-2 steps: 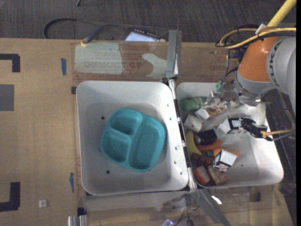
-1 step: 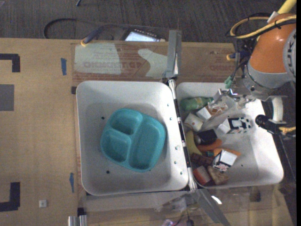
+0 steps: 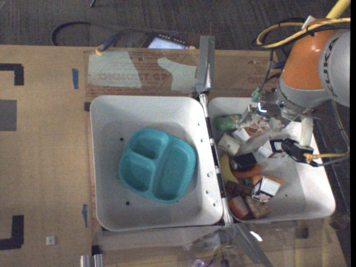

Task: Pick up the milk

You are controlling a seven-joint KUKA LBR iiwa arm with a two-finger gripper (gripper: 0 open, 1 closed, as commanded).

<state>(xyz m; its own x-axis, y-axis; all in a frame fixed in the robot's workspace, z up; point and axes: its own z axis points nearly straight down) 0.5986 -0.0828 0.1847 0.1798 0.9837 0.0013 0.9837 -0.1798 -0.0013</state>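
The right bin (image 3: 320,196) holds a heap of toy food. A small white carton with a dark label (image 3: 266,187), which looks like the milk, lies in the bin's lower middle beside an orange piece (image 3: 253,177). My gripper (image 3: 261,124) hangs low over the upper part of this bin, beneath the orange band of the arm (image 3: 303,65). Directly under it sits a white box with red print (image 3: 254,129); whether they touch is unclear. The gripper is well above and slightly left of the small carton.
The left bin (image 3: 105,204) holds a teal divided plate (image 3: 158,164). In the right bin lie a green item (image 3: 227,121), a yellow banana shape (image 3: 225,168), a black piece (image 3: 243,161) and brown and red items (image 3: 239,204). Cables (image 3: 295,149) trail from the wrist over the bin.
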